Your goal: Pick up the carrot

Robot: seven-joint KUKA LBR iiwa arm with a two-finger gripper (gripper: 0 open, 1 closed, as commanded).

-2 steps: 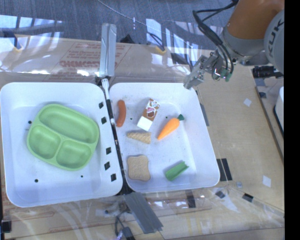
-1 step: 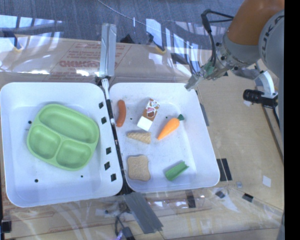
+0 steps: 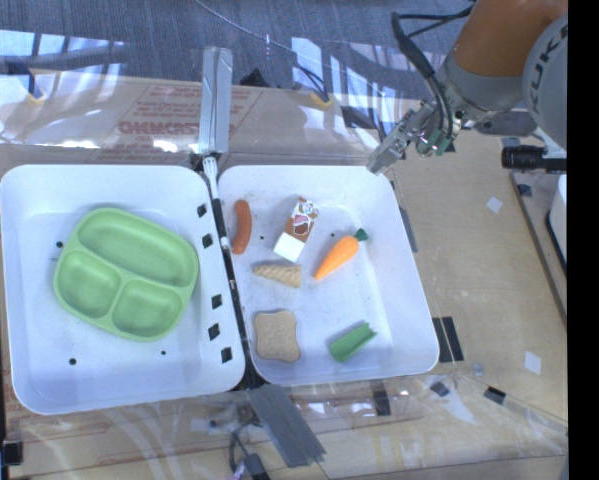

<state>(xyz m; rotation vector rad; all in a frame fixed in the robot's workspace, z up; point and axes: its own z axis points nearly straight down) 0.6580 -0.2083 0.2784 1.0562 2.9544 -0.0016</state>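
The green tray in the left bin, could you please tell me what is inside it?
The green tray shows three bare compartments holding nothing. The bin floor beneath it is covered.

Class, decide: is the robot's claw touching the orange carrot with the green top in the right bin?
Apart. The camera view shows the claw above the right white bin's far rim, with bare bin floor between it and the orange carrot.

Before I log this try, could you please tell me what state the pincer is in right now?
Pincer: above the right bin's far right corner, holding nothing; open or closed cannot be told.
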